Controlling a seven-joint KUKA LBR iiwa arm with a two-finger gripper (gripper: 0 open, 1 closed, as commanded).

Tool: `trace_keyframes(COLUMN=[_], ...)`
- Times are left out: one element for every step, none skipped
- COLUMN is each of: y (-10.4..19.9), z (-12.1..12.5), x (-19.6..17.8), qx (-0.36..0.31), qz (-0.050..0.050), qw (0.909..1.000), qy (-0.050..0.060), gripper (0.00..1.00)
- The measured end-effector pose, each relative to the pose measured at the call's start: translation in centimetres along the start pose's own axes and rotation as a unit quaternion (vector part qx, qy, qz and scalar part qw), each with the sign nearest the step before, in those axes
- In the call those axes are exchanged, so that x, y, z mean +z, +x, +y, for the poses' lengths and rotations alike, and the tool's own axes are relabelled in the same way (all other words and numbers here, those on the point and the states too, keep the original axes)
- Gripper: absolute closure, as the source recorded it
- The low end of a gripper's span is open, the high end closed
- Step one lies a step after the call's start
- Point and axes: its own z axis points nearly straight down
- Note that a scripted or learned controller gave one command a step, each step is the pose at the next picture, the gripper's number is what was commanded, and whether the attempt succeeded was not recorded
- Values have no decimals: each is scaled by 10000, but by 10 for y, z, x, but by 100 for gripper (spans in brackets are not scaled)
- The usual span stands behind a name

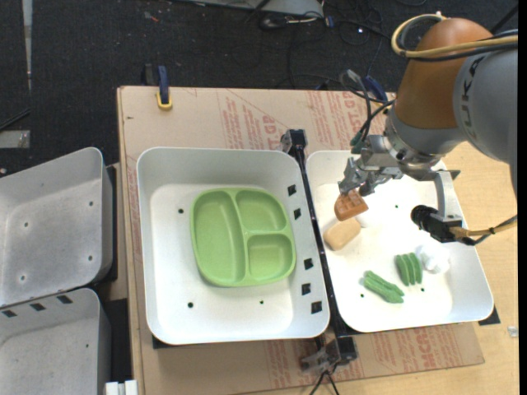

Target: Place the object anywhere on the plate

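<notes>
A green plate point(244, 237) with three compartments lies in the left bin point(165, 303). Over the left part of the right bin point(465, 299) my gripper point(352, 196) is shut on a small brown and orange block point(352, 206), which hangs just below its fingers. A pale tan, rounded piece point(342, 234) rests on the bin floor right under that block. The plate is well to the left of the gripper, across the divider between the bins.
Two green bean-like pieces point(384, 286) point(408, 268) and a small white object point(434, 259) lie in the right bin's front half. Black clips line the wall between the bins point(309, 237). A white lid point(49, 220) lies left of the bench.
</notes>
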Motion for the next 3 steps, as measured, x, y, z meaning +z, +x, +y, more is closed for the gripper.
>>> trace_keyframes(y=[50,99,148], z=[9,24,35], x=[-8,-14,9], qx=[-1,0,2], qz=[6,6,2], qw=[10000,10000,10000], qy=[1,-2,11], gripper=[100,100,100])
